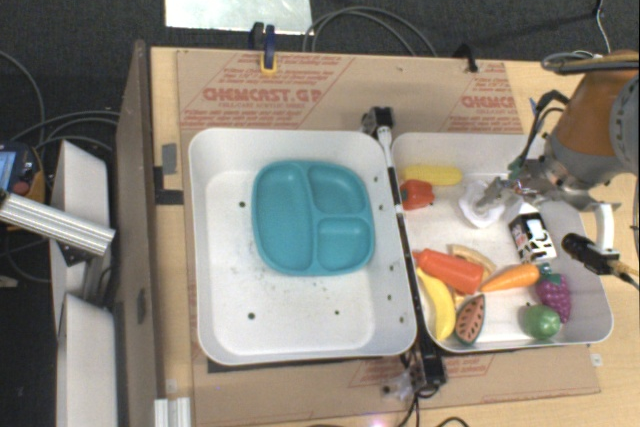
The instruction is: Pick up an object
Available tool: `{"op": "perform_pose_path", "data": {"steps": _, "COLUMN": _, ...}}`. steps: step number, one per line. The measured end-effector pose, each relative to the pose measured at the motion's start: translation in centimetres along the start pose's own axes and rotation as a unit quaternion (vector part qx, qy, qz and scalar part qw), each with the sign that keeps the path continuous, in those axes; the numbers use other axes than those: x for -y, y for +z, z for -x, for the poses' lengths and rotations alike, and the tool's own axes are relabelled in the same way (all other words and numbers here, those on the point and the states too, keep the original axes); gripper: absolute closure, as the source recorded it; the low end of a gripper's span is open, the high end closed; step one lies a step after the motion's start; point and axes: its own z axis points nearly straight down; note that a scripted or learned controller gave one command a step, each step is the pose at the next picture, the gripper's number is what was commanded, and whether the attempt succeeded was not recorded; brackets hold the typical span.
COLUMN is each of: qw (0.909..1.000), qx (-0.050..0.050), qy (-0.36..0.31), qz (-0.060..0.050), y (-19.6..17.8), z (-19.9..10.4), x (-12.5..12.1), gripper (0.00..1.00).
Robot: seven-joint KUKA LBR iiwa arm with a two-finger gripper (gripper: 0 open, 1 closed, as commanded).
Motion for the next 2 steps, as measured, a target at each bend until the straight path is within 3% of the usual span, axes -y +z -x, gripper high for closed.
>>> {"op": "perform_pose_path", "data": {"steps": 1, "qw": 1.0000, "qx": 0.000, "qy": -0.001, "qz": 0.000, "y": -1.1, "z": 0.0, "x": -0.1, "gripper": 1.00}}
{"op": "perform_pose_path", "data": {"steps": 2, "qw": 1.0000, "qx": 0.000, "qy": 0.001, "qz": 0.001, "y": -6.6, "z": 0.1, "x": 2.7, "gripper": 1.00}}
